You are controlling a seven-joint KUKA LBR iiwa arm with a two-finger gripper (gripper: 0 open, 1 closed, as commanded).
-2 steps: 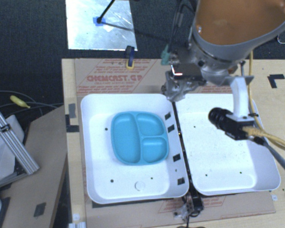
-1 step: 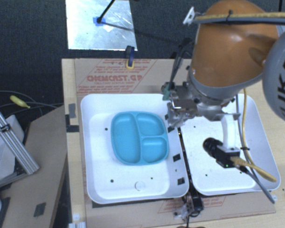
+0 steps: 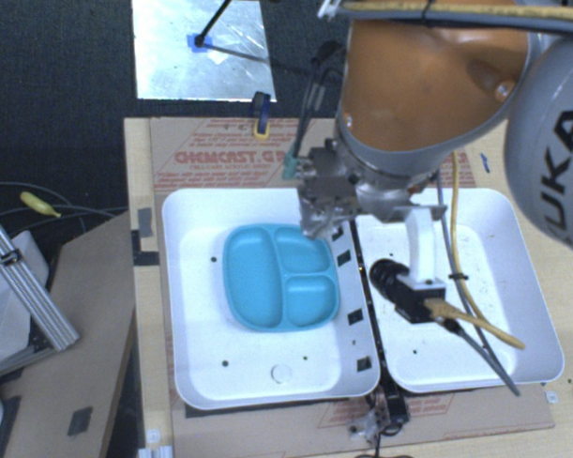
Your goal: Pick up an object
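A blue plate [image 3: 277, 276] with three compartments lies flat in the left white bin [image 3: 202, 362], toward its right side. My gripper [image 3: 316, 222] hangs over the plate's upper right rim, close to the wall between the two bins. The big orange and grey arm above hides most of it. Nothing shows between the gripper's tips.
The right white bin [image 3: 498, 253] sits beside the left one, partly covered by the arm. Both bins rest on a cardboard sheet [image 3: 218, 151]. A small white disc [image 3: 281, 372] lies near the left bin's front edge. Metal framing [image 3: 26, 289] stands at the far left.
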